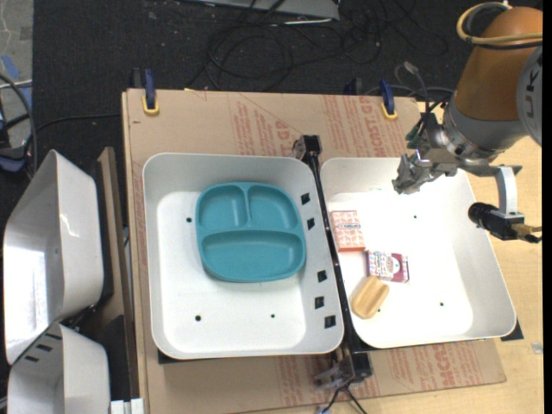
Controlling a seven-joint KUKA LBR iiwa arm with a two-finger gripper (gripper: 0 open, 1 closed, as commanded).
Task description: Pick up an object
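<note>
A: Where the bench comes closest to the camera, what lies in the bins?

B: In the right bin point(483, 317), nearest the front, there is a tan, rounded piece that looks like a bread roll point(370, 297), tilted, close to the bin's left wall. Just behind it, nearly touching, lies a small purple and white packet point(388, 266). Further back again is a red and white carton point(347, 229), flat against the same left wall.

A: And the left bin?

B: The left bin point(172, 317) holds a teal divided plate point(251, 232) with three compartments, lying flat around the middle of the bin, a little toward the back.

A: Where is the arm?

B: It reaches in from the right. The gripper point(407, 182) hangs over the back part of the right bin, well apart from the three small things along the left wall. Nothing shows between its fingers, but it is too dark and small to tell whether they stand apart or closed.

A: Beyond the bins?

B: Brown cardboard point(259, 119) under both bins, then black cables point(259, 33) on a dark floor.
</note>
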